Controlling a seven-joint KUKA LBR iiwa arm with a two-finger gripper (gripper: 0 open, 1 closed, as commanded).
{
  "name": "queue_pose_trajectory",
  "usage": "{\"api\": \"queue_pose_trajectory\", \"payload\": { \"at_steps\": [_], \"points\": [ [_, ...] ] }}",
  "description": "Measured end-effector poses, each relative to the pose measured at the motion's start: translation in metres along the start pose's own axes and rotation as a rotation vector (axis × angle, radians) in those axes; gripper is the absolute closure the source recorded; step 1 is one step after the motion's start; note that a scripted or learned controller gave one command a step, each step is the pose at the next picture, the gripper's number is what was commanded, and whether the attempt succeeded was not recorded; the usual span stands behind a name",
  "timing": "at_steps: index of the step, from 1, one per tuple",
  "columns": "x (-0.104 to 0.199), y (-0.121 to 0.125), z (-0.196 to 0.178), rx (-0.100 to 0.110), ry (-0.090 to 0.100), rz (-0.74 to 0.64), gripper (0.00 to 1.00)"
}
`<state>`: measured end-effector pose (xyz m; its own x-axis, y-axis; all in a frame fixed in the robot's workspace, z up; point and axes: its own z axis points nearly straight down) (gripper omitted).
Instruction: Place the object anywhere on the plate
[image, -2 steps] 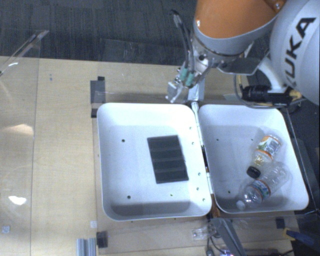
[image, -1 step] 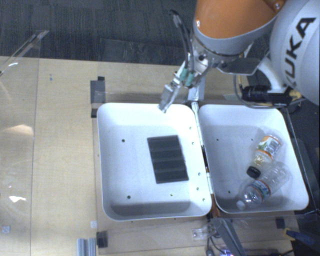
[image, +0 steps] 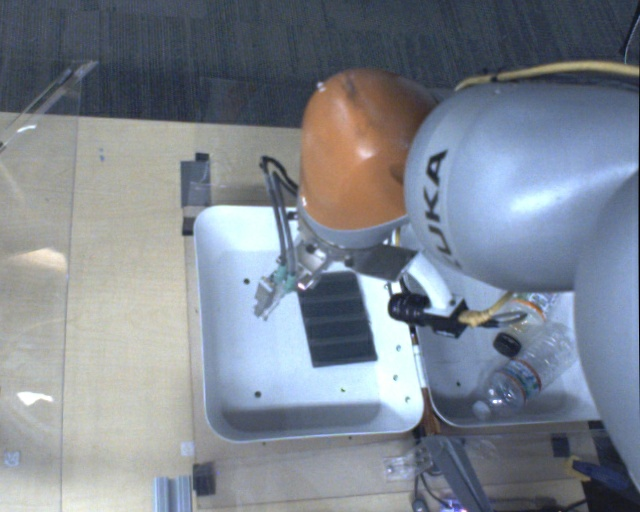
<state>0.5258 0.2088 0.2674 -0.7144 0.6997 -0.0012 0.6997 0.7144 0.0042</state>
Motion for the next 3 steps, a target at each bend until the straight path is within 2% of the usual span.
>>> {"api": "queue_pose_trajectory", "payload": {
  "at_steps": [1,2,3],
  "points": [
    [0.008,-0.01,0.007,-0.001,0.0,0.237,0.0],
    [0.006,-0.008,-0.004,-0.007,0.0,0.234,1.0],
    [0.024,0.001,0.115,0.003,0.001,0.418,1.0]
  ]
}}
